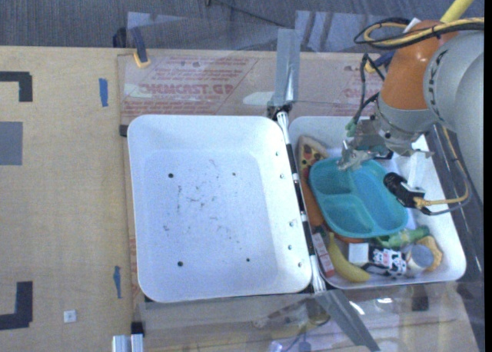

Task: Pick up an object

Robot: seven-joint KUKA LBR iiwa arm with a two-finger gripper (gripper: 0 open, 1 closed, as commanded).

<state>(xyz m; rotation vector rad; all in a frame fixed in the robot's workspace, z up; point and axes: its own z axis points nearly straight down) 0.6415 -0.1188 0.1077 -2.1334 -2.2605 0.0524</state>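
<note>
Overhead, the gripper (355, 155) meets a teal tray's (358, 203) rim in the right bin (453, 254); its grasp cannot be told.

left bin (154, 139): on the bench, dark specks on its floor
divider (287, 74): grey strip at the bins' far edge
blue tape (103, 91): far-left bench (61, 189)
cables (392, 31): far-right corner

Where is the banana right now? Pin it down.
The banana lies in the right bin, near its front edge, just below the teal divided tray and left of the small black-and-white toy.
</note>
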